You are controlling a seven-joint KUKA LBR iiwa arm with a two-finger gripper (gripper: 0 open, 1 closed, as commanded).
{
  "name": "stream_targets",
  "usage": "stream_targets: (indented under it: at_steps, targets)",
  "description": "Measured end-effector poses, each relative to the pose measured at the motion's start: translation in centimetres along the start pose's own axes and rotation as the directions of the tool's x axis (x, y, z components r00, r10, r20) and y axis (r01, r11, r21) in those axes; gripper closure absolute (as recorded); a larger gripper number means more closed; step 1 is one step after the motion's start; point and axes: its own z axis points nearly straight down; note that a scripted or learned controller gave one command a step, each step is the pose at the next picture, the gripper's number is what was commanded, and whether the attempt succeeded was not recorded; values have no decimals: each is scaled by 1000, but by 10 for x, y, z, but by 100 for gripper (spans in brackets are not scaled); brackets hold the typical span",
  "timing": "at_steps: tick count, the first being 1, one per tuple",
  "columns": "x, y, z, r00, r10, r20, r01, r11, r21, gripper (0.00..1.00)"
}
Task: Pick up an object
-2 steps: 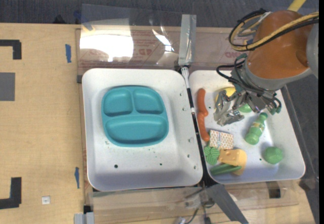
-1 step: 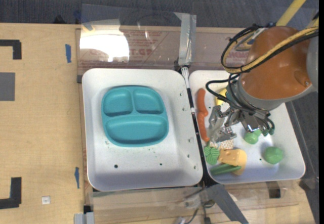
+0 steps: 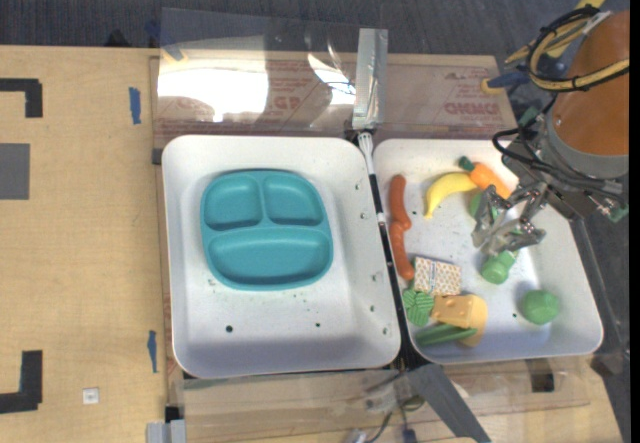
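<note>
A: How far had we got?

B: Left bin (image 3: pixel 180 261) held just the teal tray (image 3: pixel 266 229). Toys lay unlifted in the right bin (image 3: pixel 585 331): sausage (image 3: pixel 398 221) by its left edge, banana (image 3: pixel 447 189) near the back.

A: And our gripper (image 3: pixel 508 229)?

B: Low over a green piece (image 3: pixel 497 266) mid-bin. We couldn't tell its fingers' state; nothing looked lifted.

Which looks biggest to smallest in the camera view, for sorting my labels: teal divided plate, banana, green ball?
1. teal divided plate, by far the largest.
2. banana.
3. green ball, though it looks not much smaller than the banana.
</note>
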Motion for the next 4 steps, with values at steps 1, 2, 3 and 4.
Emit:
stream_targets:
  at_steps: [1,2,3,4]
  targets:
    - [69,-59,151,995,101,-10,-101,995,-12,100]
    - [28,-103,167,958,286,0,-286,958,-1,100]
    - [-1,-165,169,882,471,1,-471,882,0,100]
    - [1,-165,169,882,471,-8,-471,882,-3,0]
